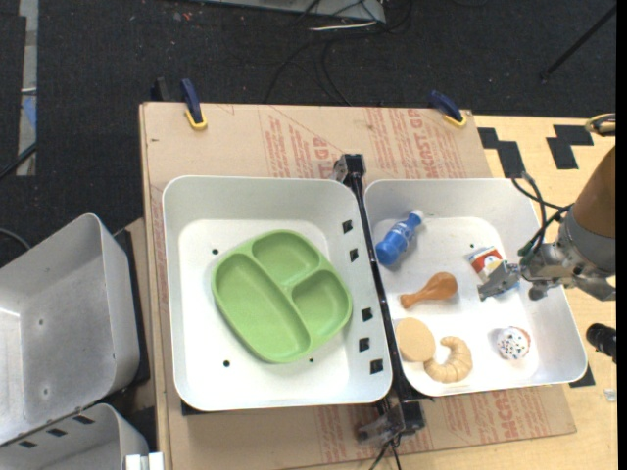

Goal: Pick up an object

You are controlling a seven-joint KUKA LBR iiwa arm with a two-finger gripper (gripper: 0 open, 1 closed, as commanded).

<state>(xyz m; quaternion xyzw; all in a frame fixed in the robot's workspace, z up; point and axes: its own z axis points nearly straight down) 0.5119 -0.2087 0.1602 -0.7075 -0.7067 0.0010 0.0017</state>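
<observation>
In the right bin (509,196) lie a blue bottle (396,240), a tan drumstick (432,290), a small red and white can (483,259), a round beige cookie (415,340), a croissant (452,359) and a white speckled cupcake (511,343). My gripper (500,282) hangs low over the right side of this bin. It is just below and right of the red and white can and above the cupcake. Nothing shows held in it.
The left bin (196,204) holds a green divided plate (282,295). A black divider (370,262) runs between the two bins. The arm's orange band (600,199) is at the right edge. A grey tub (54,311) stands off the bench to the left.
</observation>
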